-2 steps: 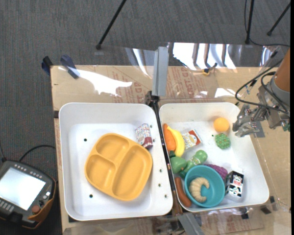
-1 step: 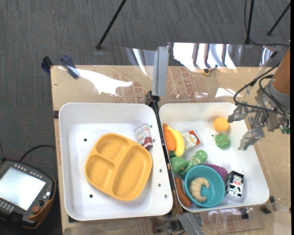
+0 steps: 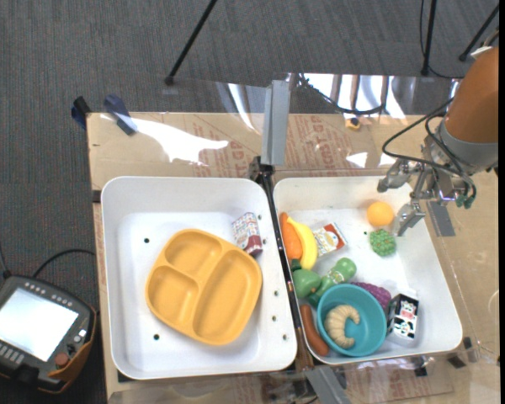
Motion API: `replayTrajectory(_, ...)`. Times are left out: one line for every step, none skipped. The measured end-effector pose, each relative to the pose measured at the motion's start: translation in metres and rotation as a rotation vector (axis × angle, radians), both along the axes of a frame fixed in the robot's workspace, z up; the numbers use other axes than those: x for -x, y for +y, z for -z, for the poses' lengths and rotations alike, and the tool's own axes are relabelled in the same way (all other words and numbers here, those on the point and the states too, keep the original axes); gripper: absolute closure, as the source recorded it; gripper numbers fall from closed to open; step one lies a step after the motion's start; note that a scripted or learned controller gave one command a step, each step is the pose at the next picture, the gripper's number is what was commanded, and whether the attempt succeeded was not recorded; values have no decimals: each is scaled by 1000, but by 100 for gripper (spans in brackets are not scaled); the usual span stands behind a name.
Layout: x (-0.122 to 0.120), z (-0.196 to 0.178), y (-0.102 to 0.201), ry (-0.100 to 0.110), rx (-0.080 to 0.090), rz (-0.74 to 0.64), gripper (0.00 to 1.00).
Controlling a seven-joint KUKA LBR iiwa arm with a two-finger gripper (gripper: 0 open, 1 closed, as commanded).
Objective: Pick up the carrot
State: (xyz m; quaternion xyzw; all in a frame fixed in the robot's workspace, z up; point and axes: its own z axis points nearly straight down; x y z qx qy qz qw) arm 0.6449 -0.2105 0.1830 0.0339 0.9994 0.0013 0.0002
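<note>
- Right bin (image 3: 444, 286): holds toy foods and a teal bowl (image 3: 351, 320).
- Gripper (image 3: 401, 202): above the bin's far right corner, fingers spread, nothing between them.
- Carrot (image 3: 291, 237): against the bin's left wall, touching a banana (image 3: 305, 244).

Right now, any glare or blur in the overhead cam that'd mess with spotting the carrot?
Camera view: strong white glare on the bench behind the left bin, none on the carrot, which lies sharp and evenly lit against the right bin's left wall beside the banana; the end effector looks slightly soft; shadows are faint.
</note>
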Motion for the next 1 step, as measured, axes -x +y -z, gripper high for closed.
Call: replayTrajectory(5,102,2,10,-3,-80,0)
